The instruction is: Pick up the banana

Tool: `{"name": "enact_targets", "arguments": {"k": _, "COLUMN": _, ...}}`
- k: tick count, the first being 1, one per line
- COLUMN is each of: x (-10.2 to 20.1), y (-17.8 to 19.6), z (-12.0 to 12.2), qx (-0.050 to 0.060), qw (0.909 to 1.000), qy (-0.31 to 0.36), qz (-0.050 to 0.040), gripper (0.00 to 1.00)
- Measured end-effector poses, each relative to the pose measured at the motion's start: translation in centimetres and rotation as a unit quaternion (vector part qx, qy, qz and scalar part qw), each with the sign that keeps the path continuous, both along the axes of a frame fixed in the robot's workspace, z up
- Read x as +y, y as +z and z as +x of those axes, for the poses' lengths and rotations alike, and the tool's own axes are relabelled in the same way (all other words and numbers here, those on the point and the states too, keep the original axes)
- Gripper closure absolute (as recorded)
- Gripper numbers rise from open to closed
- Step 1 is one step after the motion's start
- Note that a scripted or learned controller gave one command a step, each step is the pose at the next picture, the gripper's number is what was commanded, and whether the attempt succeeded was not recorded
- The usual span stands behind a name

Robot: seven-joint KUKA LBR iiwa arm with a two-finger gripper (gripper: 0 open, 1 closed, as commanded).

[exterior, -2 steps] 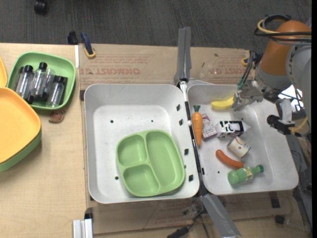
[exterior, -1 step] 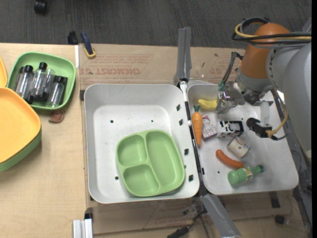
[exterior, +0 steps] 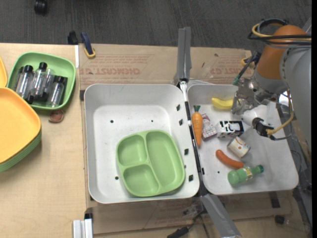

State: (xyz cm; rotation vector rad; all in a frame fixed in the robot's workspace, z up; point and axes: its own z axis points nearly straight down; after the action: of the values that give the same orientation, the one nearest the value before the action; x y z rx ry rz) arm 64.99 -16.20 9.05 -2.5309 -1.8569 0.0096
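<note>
Banana (exterior: 222, 102) lay at the back of the right bin (exterior: 282, 178), gripper (exterior: 239, 106) right at its end; honestly couldn't tell the grip state; could've just nudged it toward the carrot (exterior: 197, 126), coming in so close to the tip.

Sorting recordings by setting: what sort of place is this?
Probably a robotics lab bench: a robot arm over two white bins, toy food such as a banana, carpet and a chair caster behind.
</note>
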Motion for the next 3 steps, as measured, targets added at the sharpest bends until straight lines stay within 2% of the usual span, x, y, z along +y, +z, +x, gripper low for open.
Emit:
{"name": "enact_targets", "arguments": {"k": 1, "x": 6.1, "y": 0.1, "z": -2.5, "qx": -0.001, "qw": 0.9991, "qy": -0.042, "qz": 0.0005, "gripper": 1.0}}
{"name": "enact_targets", "arguments": {"k": 2, "x": 2.6, "y": 0.0, "z": -8.2, "qx": 0.0, "qw": 0.965, "qy": -0.262, "qz": -0.0002, "gripper": 1.0}}
{"name": "enact_targets", "arguments": {"k": 3, "x": 1.7, "y": 15.0, "z": -13.9, "qx": -0.002, "qw": 0.9643, "qy": -0.265, "qz": -0.001, "gripper": 1.0}}
